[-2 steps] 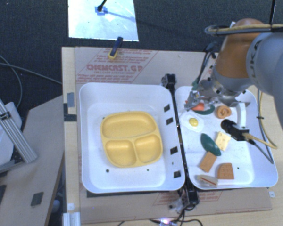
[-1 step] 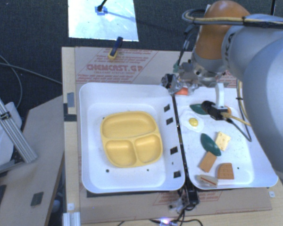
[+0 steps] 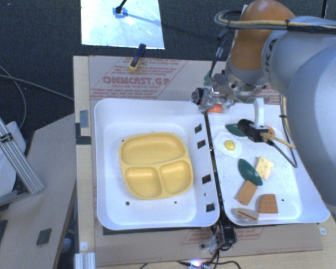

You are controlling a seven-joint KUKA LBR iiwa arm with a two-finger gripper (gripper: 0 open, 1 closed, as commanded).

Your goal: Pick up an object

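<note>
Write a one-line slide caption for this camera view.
KUKA arm's gripper hovers at the far edge of the right bin of toy food; yellow divided tray sits in the left bin.

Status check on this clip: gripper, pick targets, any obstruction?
Gripper low over right bin's far-left corner, by small orange piece; grip unclear. Toy fried egg, dark green leaf-shaped piece, yellow cheese square lying loose. Black cable crosses bin.
</note>
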